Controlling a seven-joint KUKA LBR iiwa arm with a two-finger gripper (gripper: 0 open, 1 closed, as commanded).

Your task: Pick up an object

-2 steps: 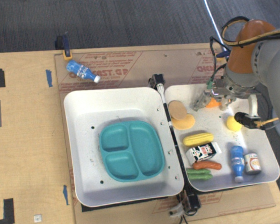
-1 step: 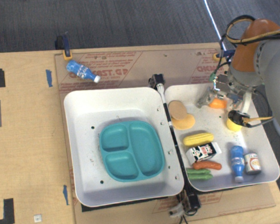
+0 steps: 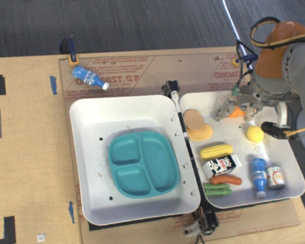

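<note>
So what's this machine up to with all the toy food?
A robot arm reaches in from the right, its gripper low over the far end of the right bin, by a small orange piece. It is meant to pick something up. The lemon, corn and blue bottle lie untouched; the left bin holds a teal tray.

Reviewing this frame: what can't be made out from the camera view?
- Pincer: open or shut unreadable; wrist hardware covers it.
- Orange object beneath it: partly hidden, identity unclear.
- Carton and can labels: too small to read.
- Arm: cut off by the right edge.
</note>
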